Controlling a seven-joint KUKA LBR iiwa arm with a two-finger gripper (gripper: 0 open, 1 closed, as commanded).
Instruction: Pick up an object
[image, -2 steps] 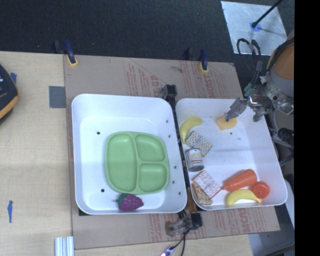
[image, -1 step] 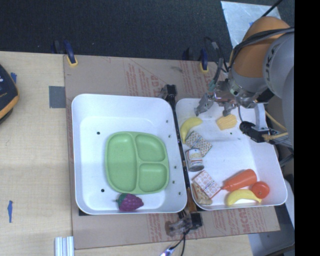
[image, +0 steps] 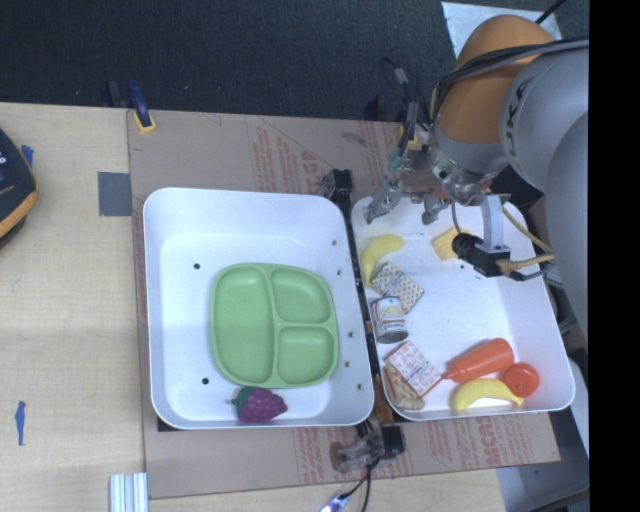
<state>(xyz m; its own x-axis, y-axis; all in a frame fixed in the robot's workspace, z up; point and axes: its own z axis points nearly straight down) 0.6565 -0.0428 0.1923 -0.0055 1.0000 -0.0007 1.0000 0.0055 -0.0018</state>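
Your nearest candidate is the banana (image: 379, 252), lying at the far left of the right bin (image: 540, 330), just below the gripper (image: 405, 206). The gripper hangs over that bin's far edge with its two fingers spread apart and nothing between them. Beside the banana sit a checkered packet (image: 404, 288) and a small can (image: 389, 319); nearer you lie a cracker box (image: 412, 369), a carrot (image: 481, 358), a tomato (image: 520, 379) and a second banana (image: 484, 396). A yellow wedge (image: 446, 243) (cheese, perhaps) rests under the arm. The left bin (image: 170, 300) holds a green plate (image: 272, 325) and purple grapes (image: 260, 405).
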